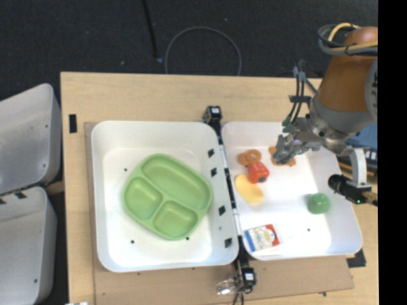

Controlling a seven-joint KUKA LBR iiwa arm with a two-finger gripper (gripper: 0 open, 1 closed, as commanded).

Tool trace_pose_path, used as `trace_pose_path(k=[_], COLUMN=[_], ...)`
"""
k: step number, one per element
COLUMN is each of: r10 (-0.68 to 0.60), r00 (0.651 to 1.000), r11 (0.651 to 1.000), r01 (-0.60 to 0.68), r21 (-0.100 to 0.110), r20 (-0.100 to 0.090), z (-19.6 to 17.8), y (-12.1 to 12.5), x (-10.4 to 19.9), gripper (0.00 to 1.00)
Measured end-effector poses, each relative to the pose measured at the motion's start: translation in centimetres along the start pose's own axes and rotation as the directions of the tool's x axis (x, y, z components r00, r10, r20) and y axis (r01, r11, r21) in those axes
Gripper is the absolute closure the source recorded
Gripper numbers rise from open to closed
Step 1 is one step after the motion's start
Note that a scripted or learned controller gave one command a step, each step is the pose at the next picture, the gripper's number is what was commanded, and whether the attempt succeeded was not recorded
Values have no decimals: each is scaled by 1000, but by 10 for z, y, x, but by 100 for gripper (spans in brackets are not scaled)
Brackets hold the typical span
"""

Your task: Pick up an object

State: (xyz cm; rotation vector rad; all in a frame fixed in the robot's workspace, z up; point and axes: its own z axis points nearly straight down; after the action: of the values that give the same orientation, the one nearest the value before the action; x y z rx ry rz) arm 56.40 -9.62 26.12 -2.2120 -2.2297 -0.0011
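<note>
- An orange object (284,155) was seen near the far side of the right bin (337,230), partly covered by the gripper (286,150).
- The gripper was lowered right onto that object; whether anything was gripped could not be told.
- A red object (257,171) and an orange ring (249,157) were found side by side close to the bin's left wall, with a yellow object (249,189) just in front of them.
- A green ball (318,203) was placed apart towards the right, and a small white packet (261,237) lay at the near left corner.
- A green divided plate (166,196) was held in the left bin (105,234).
- Both bins were set on a light wooden bench (76,100) over a dark floor (76,24), where a thin cable (203,43) was looped.
- The arm (346,88) was brought in from the right, its orange band bent down towards the wrist.
</note>
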Motion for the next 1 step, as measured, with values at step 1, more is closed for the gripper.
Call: trace_pose_path(k=[1], r10=[1], r00=[1000], r11=[1000], r01=[-1], r21=[3], r20=[0], z=[16], y=[8], x=[54], gripper=[100])
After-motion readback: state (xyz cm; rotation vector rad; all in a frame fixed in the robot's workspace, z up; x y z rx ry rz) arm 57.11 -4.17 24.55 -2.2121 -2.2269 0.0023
